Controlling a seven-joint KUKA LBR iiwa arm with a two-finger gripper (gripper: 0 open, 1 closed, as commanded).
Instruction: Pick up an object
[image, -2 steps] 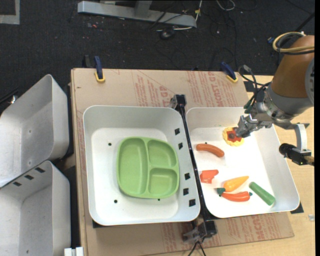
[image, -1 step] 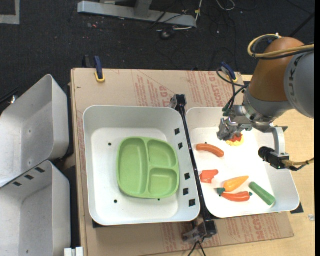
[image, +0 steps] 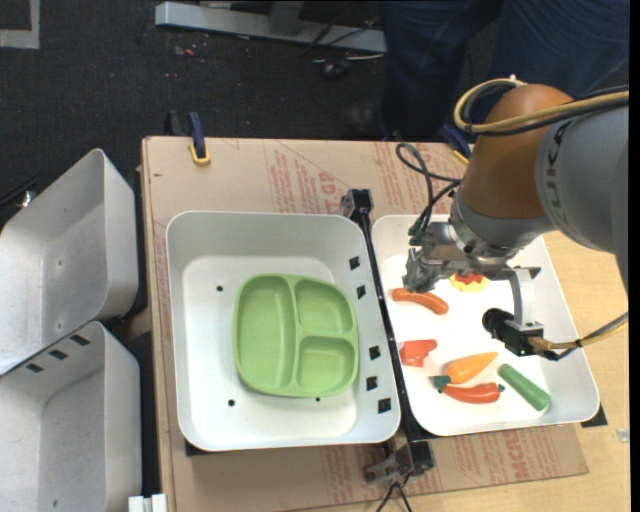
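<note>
The right bin (image: 570, 330) holds several toy foods: an orange-red sausage (image: 420, 299), a red piece (image: 418, 351), an orange carrot-like piece (image: 468, 366), a red pepper (image: 473, 393), a green cucumber (image: 525, 387) and a yellow item (image: 466, 281) partly hidden by the wrist. My gripper (image: 425, 270) hangs over the bin's upper left part, just above the sausage. Its dark fingers point down near the sausage's far end; nothing shows between them.
The left bin (image: 190, 300) holds a green divided plate (image: 297, 334). A black divider with clips runs between the bins. Two more white bins (image: 60, 260) sit off the bench at the left. Cables loop above the wrist.
</note>
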